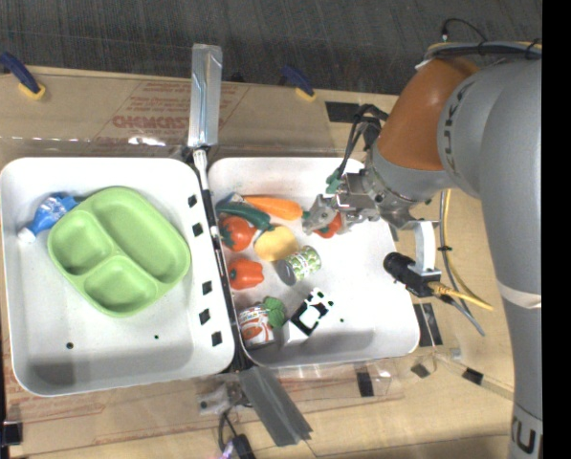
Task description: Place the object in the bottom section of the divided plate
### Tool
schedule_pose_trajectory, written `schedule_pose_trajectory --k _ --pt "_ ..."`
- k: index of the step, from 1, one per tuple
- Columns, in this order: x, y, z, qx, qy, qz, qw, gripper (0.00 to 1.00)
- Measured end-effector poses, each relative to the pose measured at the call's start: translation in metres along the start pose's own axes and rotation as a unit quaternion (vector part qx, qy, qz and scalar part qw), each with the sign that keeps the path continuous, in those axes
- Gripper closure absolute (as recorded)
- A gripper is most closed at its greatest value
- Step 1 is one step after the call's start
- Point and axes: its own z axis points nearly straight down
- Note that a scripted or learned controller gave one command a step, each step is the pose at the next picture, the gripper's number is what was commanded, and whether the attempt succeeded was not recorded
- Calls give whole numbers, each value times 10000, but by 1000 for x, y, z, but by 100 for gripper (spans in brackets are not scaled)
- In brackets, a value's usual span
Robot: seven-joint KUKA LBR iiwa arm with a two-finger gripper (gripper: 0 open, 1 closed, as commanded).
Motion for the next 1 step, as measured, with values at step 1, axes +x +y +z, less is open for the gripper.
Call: schedule_pose_trajectory --k 1 --pt "66 27 -15 -6 6 -374 9993 100"
